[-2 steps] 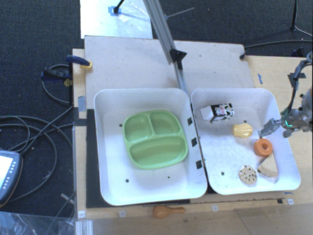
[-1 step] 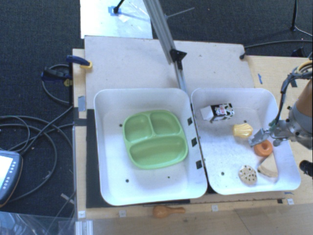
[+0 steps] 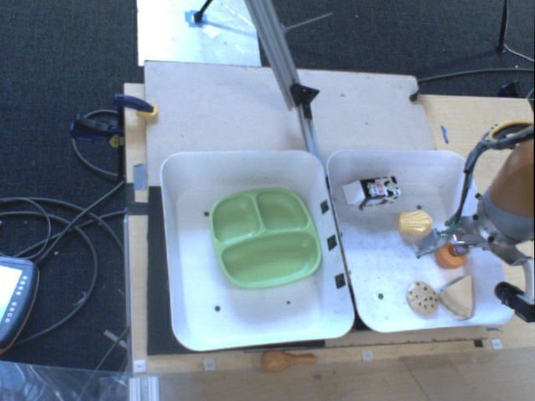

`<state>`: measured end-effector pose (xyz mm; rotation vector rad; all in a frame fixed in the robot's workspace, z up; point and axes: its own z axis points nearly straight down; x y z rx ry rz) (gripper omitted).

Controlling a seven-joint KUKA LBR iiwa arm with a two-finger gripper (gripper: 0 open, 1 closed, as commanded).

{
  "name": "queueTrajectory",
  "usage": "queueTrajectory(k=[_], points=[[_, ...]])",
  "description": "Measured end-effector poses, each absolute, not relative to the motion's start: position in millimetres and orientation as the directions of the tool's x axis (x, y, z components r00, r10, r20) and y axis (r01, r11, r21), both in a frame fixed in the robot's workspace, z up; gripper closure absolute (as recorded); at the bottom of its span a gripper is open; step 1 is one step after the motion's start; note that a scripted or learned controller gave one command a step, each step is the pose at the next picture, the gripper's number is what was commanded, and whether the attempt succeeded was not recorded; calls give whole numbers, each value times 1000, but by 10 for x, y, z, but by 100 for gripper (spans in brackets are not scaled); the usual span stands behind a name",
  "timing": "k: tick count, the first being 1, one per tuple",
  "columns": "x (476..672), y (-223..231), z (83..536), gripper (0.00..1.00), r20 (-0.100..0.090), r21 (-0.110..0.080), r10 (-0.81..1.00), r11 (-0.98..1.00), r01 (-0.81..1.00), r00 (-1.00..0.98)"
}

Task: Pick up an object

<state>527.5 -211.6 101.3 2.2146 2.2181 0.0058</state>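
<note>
Right bin (image 3: 393, 161) held the loose stuff. A small black-and-white carton (image 3: 373, 191) lay near the bin's upper left, long axis running roughly left-right w/ a slight tilt, its white end toward the left. Below-right of it sat a yellow ridged piece (image 3: 415, 222), roundish. An orange round object (image 3: 452, 256) lay just beside the gripper (image 3: 443, 243), partly covered by it. Near the bin's lower edge were a speckled cookie (image 3: 422, 298) and, touching it on the right, a tan wedge (image 3: 459, 296) w/ its point toward the upper right.

Left bin (image 3: 180, 224) held a green divided plate (image 3: 265, 237), two small compartments toward the top, one long one below.

Both bins sat on a pale bench (image 3: 234, 107); dark carpet around it, cables at frame left, a metal pole slanting down from the top centre. A tan wooden piece (image 3: 286, 359) lay on the bench edge below the bins.

Arm came in from the right edge, gripper low over the right bin's right-centre. Couldn't tell whether the fingers were open or closed, or gripping anything.
</note>
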Motion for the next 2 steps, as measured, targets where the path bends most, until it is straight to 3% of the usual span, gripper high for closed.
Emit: queueTrajectory(k=[1,2], points=[[5288,-2118,1147,100,-2,11,1000,1,1000,-1],[5249,-2045,1649,100,-2,6,1000,7,1000,-7]])
